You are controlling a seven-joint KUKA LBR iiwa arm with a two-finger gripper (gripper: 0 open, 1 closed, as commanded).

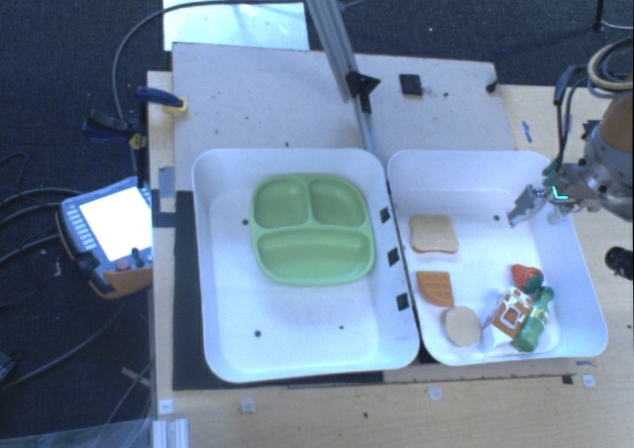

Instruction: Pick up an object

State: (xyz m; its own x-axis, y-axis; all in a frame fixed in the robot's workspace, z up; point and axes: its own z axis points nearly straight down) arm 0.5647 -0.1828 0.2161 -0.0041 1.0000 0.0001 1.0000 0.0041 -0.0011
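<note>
Camera view: two shallow white bins side by side, touching along their inner rims. Gripper (540, 210) at about 2 o'clock over the right bin (592, 315), just inside its right rim, fingers spread apart with nothing between them, well apart from every item below. Bare white floor under and around it, across the bin's upper half from 10 to 2 o'clock. Bread slice (433, 234) at 9 o'clock, pale tan with a darker crust, lying flat near the inner rim, with room on its right side. Orange cracker (435, 287) just below it at 8 o'clock, flat, squarish. Round pale biscuit (462, 325) at 7 o'clock, near the bottom rim and just beside the cracker. Tight cluster at 5 o'clock: red fruit (527, 277) with a green top, small orange-and-white box (510, 314) under it, green bottle (533, 322) lying against the box's right side, all three touching or nearly so, close to the bottom rim and with a strip of free floor on the right. Left bin (213, 268) with a green divided plate (313, 230) in its upper middle, three compartments, broad bare floor from 4 to 8 o'clock below it.
</note>
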